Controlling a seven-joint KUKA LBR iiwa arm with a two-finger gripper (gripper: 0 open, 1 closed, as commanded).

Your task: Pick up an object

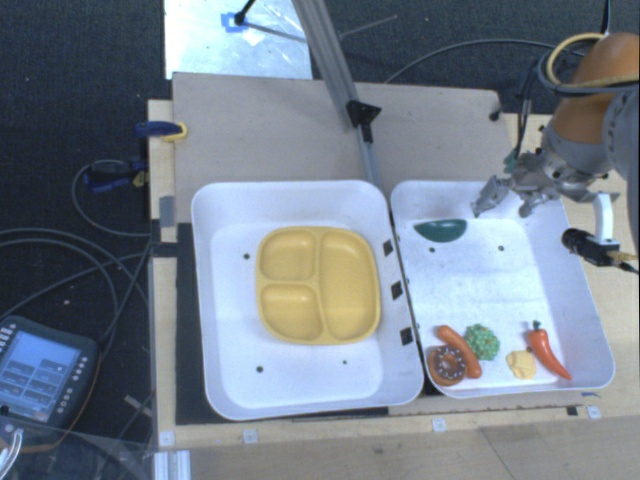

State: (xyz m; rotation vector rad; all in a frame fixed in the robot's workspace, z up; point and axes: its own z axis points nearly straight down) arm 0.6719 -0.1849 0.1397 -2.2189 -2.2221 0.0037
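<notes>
My gripper hovers over the far edge of the right bin, open, with nothing between its fingers. A dark green bowl-shaped piece lies just left of and below it, apart from the fingers. Along the bin's near edge lie a chocolate donut, a red sausage, a green broccoli, a small yellow piece and a red chili pepper.
The left bin holds a yellow divided plate. A grey pole slants down to the bench behind the bins. Cables and a teach pendant lie on the floor at left.
</notes>
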